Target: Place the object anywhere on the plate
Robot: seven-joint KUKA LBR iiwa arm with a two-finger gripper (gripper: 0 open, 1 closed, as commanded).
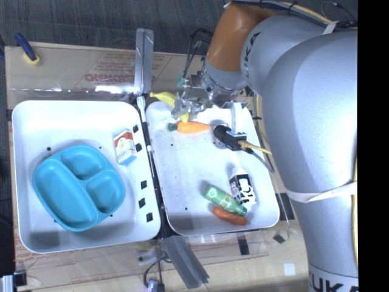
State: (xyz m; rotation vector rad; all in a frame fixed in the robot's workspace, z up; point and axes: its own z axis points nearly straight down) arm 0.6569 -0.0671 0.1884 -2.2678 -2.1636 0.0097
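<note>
A blue plate [79,186] is seen in the left bin [24,120], a small carton [124,146] beside it. In the right bin [176,218], a carrot [193,127] lies just below the gripper [185,105], whose finger state cannot be made out against the clutter

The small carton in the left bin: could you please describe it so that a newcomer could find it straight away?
Start at the left bin, which holds a blue divided plate. Just beyond the plate's upper right edge, near the wall shared with the right bin, lies the small carton. It is boxy, white with red-orange print, and lies apart from the toy foods, which are all in the other bin.
</note>
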